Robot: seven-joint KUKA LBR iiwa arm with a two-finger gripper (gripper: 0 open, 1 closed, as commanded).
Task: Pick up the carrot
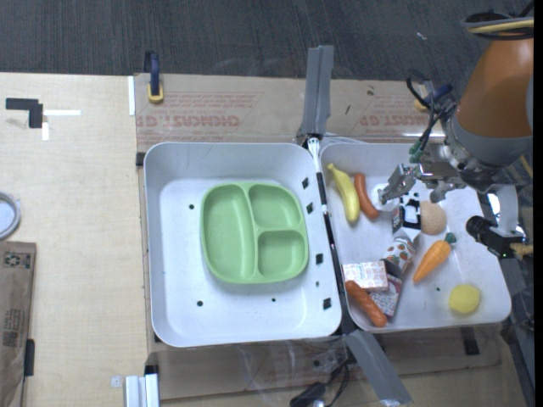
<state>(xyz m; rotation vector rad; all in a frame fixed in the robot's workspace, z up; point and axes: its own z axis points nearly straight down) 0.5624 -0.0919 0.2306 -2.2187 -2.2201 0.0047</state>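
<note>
Quick headcount: two white bins, the left bin and the right bin. One green divided plate with three compartments sits in the left one. The right one has one banana, one carrot, one yellow lemon-ish thing, one tan round thing, and two reddish sausage-looking pieces, one by the banana and another at the near edge. Plus a couple of small packets I can't count exactly.
</note>
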